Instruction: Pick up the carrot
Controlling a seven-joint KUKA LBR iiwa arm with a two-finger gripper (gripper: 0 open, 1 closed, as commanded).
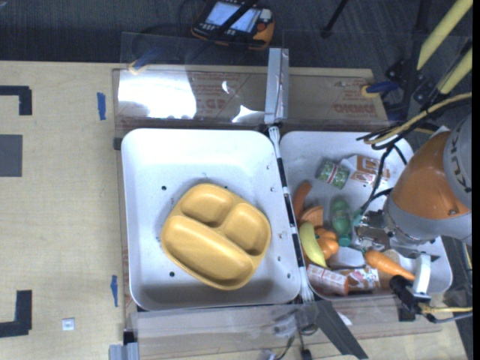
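Note:
The carrot [388, 264] is orange and tapered. It lies at the front of the right bin [442, 276], with its thick end to the left and its tip pointing right. My gripper [377, 232] hangs from the grey arm with the orange band [424, 187] and sits right over the carrot's thick end. From above, the wrist body hides whatever is beneath it. I cannot tell whether the carrot is touched or held.
The right bin also holds a banana [312, 244], an orange [328, 244], a green bottle [341, 216], a green can [332, 173], a second orange vegetable [301, 198] and a flat packet [343, 280]. A yellow bread-shaped block [216, 235] lies in the left bin [142, 163].

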